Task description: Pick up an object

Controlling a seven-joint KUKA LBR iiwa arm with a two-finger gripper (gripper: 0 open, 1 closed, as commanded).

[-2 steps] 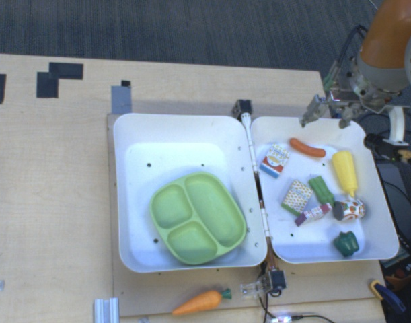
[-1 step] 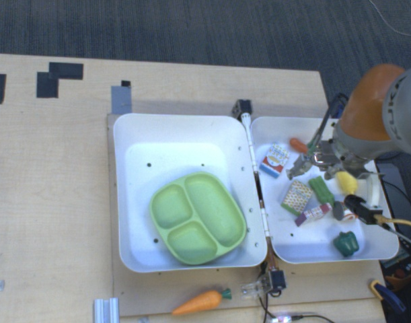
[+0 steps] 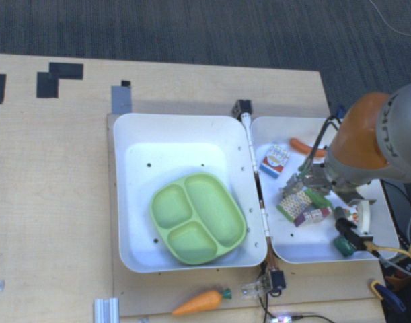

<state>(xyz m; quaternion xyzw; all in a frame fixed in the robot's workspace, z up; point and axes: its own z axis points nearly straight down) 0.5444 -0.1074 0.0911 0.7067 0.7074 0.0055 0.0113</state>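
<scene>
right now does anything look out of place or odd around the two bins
One thing: an orange toy carrot with a green top lies on the wooden bench in front of the left white bin, outside both bins. The pale green three-section plate sits askew in that bin.

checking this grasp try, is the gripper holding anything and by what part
Cannot be told: the gripper is down among the clutter in the right bin, its tips hidden.

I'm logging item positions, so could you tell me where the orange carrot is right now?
The carrot lies on the wooden bench, outside both bins, just below the front edge of the left bin that holds the green divided plate.
</scene>
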